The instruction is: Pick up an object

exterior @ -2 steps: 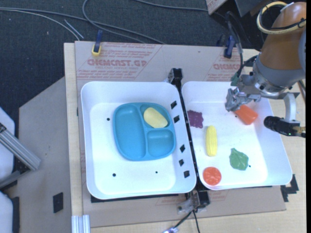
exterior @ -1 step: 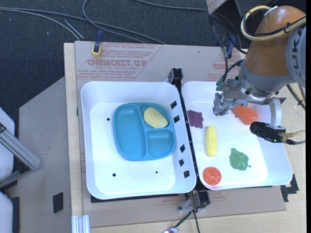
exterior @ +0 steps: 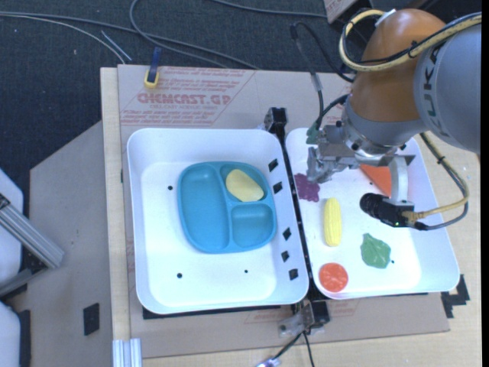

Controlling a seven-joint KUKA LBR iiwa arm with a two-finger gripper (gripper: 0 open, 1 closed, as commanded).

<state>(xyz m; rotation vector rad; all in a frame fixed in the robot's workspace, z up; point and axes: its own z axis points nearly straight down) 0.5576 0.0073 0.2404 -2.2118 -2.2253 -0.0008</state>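
Observation:
My gripper (exterior: 319,168) hangs over the upper left part of the right bin (exterior: 428,270), just above and to the right of a small purple piece (exterior: 307,189). Whether it touches the piece is unclear. A yellow corn cob (exterior: 331,221) lies upright in the bin just below the gripper. A green leafy piece (exterior: 375,251) and a red-orange round piece (exterior: 333,277) lie nearer the front. An orange wedge (exterior: 378,177) lies partly under the wrist. In the left bin (exterior: 149,228), a blue divided plate (exterior: 218,220) holds a yellow piece (exterior: 244,184).
The divider between the bins carries black clips (exterior: 289,235). A black fitting with a yellow cable (exterior: 390,209) hangs from the arm over the right bin. The bulky grey and orange wrist (exterior: 390,75) covers the bin's far side. Cables lie on the floor behind the bench.

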